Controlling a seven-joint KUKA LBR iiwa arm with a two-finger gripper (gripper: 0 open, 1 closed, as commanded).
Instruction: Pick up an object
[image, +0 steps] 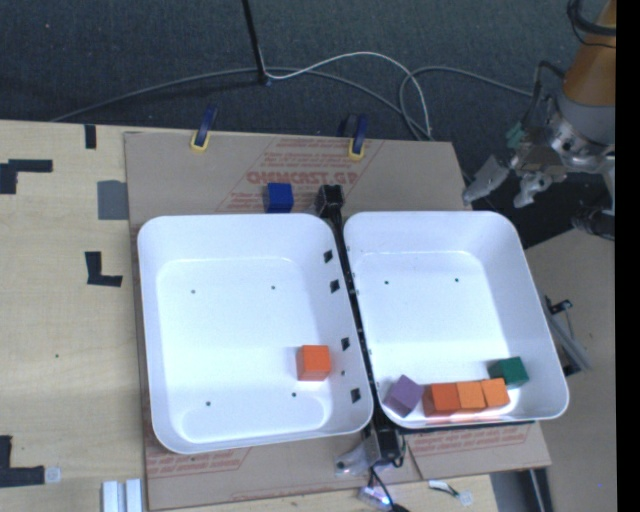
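- White plastic forms two shallow bins set side by side on a cardboard sheet (300, 165), which lies on a wooden bench (60, 330).
- Left bin (160, 250): one orange cube (314, 362) sits on the floor near the lower right corner, apart from the walls.
- Right bin (500, 250): five blocks crowd the lower right corner. A purple block (403, 395) lies at the left end, turned at an angle; just beside it run three orange blocks (460, 397) in a row, touching one another; a green block (511, 372) sits above the row's right end.
- Blue cube (279, 196): outside the bins, on the cardboard just behind the left bin's far rim.
- Black clips (330, 198) run along the seam where the two bins meet.
- Two blue-and-yellow clamps (204, 129) grip the cardboard's far edge.
- Arm (590, 70): enters at upper right, its orange band visible above the wrist.
- Gripper (507, 183): hangs beyond the right bin's far right corner, outside the rim and well apart from every block. Its two fingers (483, 181) point down and to the left, spread apart, with nothing between them.
- Cables (330, 65) trail over the dark floor behind the bench.
- Black tape marks (95, 268) dot the bench at left.
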